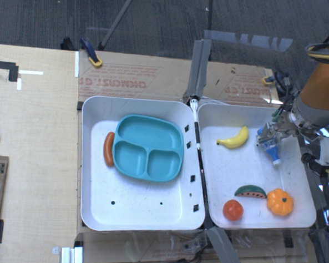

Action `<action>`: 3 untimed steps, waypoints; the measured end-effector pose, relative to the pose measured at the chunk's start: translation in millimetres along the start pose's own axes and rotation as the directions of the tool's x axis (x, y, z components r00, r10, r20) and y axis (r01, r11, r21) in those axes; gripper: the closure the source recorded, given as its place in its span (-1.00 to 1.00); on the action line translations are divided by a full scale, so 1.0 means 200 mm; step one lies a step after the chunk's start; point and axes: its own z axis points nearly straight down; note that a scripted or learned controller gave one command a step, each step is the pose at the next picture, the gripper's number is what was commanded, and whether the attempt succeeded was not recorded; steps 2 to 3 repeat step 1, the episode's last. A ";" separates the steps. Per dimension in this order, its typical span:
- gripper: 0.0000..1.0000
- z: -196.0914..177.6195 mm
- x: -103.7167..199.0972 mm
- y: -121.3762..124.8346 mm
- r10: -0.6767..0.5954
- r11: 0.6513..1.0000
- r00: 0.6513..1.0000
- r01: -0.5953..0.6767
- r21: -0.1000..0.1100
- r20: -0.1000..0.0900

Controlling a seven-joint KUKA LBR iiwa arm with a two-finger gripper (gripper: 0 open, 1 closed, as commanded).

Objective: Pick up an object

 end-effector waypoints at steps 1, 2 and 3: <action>1.00 -0.45 0.36 -0.01 0.013 1.000 1.000 -0.013 0.007 0.003; 1.00 -0.45 0.36 -0.01 0.013 1.000 1.000 -0.013 0.007 0.003; 1.00 -0.45 0.36 -0.01 0.013 1.000 1.000 -0.013 0.007 0.003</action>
